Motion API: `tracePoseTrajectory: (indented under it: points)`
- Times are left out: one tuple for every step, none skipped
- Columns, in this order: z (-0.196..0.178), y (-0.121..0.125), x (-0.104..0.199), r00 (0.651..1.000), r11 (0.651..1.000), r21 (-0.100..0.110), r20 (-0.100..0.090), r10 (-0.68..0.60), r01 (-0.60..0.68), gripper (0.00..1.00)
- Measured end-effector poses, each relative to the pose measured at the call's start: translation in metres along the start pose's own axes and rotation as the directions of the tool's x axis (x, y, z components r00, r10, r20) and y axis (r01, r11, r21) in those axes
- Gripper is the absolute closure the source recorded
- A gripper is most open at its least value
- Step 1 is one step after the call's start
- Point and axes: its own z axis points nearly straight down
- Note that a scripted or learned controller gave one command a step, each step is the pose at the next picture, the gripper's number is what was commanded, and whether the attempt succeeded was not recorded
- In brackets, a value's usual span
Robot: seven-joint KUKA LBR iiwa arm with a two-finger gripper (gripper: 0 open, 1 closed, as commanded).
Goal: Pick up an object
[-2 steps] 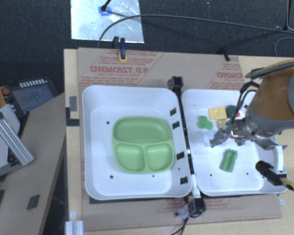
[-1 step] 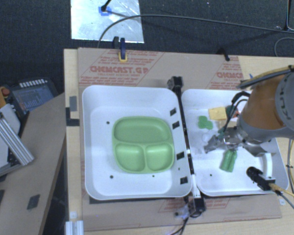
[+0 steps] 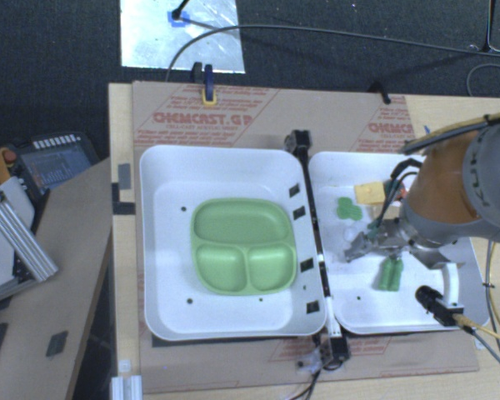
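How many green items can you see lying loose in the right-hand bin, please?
2: a small green piece near the bin's upper middle, beside a yellow block, and a green oblong piece lower down, just below the gripper. The arm may hide others.

From my feed, the counter (image 3: 258,107) is a pale wood slab topped with brown cardboard printed in red lettering. Behind the counter I see dark carpet floor (image 3: 50,48), with a shiny metal plate (image 3: 179,23) lying on it, blue tape stuck on. Black cables (image 3: 333,33) run across the floor behind the counter. A yellow clamp (image 3: 208,86) grips the counter's far edge. Left of the counter: a lower tan side table (image 3: 58,265), a teach pendant (image 3: 54,163) with a screen, and an aluminium extrusion bar (image 3: 17,227). Lighting even, no hard shadows.
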Motion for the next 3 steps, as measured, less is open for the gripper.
tracePoseTrajectory:
  points:
    - [-0.011, 0.001, 0.0, 1.0, 1.0, -0.002, 0.001, 0.0, 0.0, 1.0]
    - [-0.075, 0.004, 0.001, 1.0, 1.0, -0.007, 0.002, -0.003, 0.003, 1.0]
    - [-0.139, 0.009, -0.003, 1.0, 1.0, -0.008, 0.002, -0.003, 0.003, 1.0]
